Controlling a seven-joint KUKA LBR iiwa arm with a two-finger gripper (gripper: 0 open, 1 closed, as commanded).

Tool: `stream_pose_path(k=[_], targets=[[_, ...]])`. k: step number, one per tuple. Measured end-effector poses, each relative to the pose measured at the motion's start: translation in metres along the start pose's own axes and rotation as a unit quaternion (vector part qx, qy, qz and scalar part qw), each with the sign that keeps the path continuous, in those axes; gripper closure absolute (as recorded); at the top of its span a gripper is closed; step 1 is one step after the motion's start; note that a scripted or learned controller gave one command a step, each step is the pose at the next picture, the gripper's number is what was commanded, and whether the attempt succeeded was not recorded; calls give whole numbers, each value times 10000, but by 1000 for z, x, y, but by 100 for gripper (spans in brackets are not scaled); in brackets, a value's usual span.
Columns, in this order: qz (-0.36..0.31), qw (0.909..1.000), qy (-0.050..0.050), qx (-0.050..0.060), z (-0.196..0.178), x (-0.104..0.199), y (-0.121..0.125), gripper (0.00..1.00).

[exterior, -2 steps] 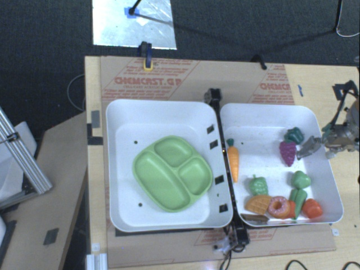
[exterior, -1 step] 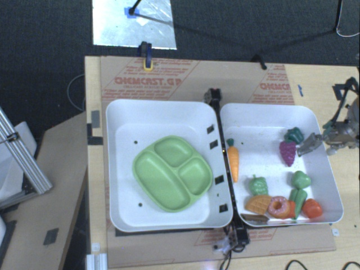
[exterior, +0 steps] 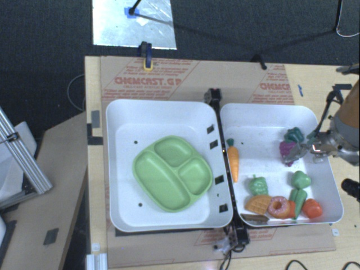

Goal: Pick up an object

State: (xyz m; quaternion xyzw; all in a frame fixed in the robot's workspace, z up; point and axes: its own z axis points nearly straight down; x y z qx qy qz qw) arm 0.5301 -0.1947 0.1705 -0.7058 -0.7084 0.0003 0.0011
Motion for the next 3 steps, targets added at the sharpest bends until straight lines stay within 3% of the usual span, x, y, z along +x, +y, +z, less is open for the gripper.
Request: stream_pose_path(k=[1,2,3], targets=[[8,10000,1,3,63,3,0,0],[9,10000,-2,-6,87,4,1,0],[10,10000,-10,-28,75,3,2,100]])
